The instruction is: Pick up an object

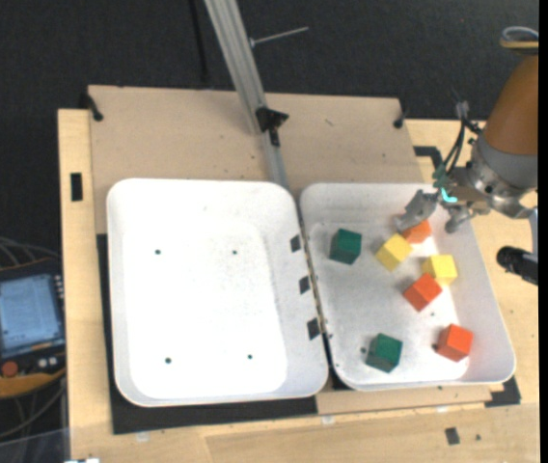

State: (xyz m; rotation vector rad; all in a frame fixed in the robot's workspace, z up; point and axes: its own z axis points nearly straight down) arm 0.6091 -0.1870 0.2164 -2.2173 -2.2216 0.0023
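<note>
Claw [435,212]: low over the far part of the right bin [351,374], fingers spread, released — nothing between them.
Near row: green block [384,352] at the bin's near edge, orange-red block [454,341] in the near right corner.
Middle: orange block [423,291], yellow block [444,267] just beyond it.
Far row: second green block [345,246] on the left, second yellow block [395,251], then a small orange block [416,230] right under the claw — looks like the target, that's my guess.
Left bin [124,258]: bare white floor, a few dark specks.
Arm [510,123]: comes in from the right, orange band above the wrist.
Progress: approach looks about done. Closing on a block and lifting are both left — nothing picked yet.
</note>
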